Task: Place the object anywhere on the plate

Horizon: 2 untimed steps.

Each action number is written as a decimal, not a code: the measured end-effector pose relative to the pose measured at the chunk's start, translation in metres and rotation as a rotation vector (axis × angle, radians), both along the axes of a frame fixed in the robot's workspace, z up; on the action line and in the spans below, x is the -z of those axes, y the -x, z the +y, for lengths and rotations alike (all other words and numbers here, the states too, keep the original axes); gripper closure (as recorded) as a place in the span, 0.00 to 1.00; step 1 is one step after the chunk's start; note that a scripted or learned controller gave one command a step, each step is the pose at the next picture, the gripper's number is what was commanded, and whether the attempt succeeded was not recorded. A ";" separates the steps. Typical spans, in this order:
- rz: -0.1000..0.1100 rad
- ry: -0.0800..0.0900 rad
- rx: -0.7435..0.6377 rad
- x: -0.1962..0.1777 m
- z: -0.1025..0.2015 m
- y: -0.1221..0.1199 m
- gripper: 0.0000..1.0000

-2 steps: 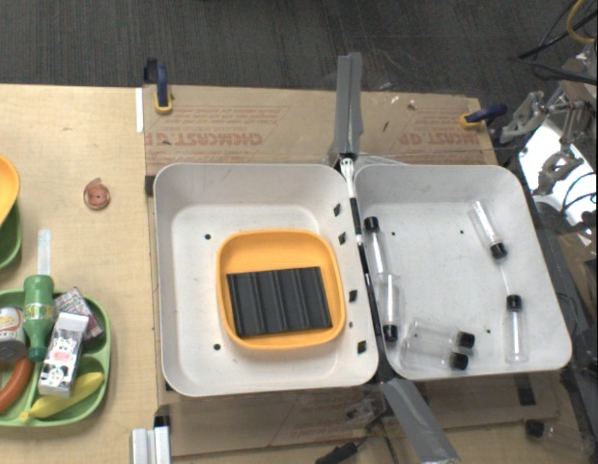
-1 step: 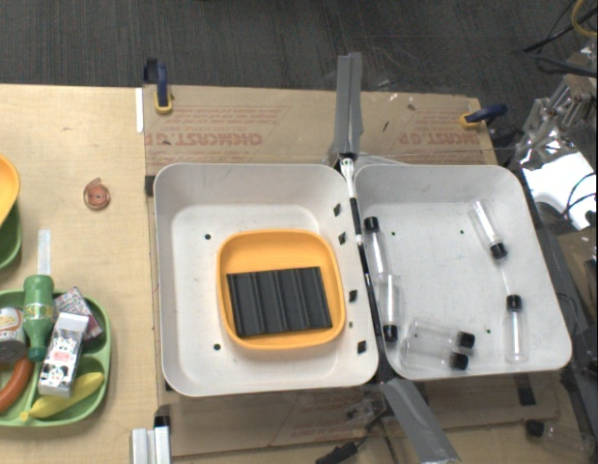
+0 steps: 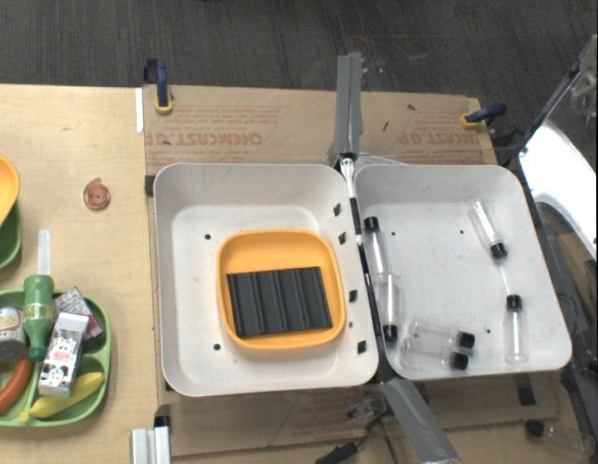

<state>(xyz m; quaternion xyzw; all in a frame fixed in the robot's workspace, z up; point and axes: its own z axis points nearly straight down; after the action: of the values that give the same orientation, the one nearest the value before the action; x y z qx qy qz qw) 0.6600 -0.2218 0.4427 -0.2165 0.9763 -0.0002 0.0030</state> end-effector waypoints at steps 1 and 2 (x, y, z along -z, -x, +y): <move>0.000 0.000 0.000 0.000 0.000 0.000 0.00; 0.002 0.000 -0.421 0.021 0.000 0.043 0.00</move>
<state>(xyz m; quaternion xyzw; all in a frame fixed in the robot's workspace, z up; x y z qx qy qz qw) 0.6167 -0.2218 0.4213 -0.4159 0.9094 0.0007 0.0019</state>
